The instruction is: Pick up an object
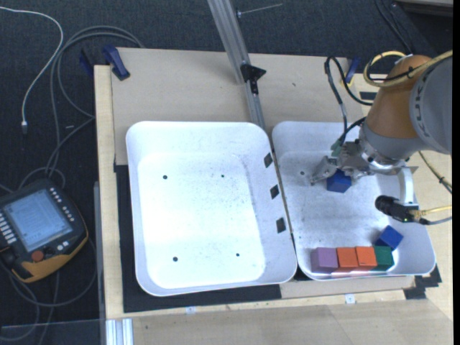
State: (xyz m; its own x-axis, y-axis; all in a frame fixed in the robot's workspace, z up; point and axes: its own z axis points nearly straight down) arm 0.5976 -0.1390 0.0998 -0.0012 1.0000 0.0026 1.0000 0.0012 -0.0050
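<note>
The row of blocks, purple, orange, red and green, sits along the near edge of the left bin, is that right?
Not quite: the camera view shows the row of blocks, purple, orange, red and green, along the near edge of the right bin, not the left bin.

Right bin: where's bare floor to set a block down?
Bare floor in the right bin lies left of centre, between the gripper with its blue block above and the row of coloured blocks below. The front-right corner is crowded.
</note>
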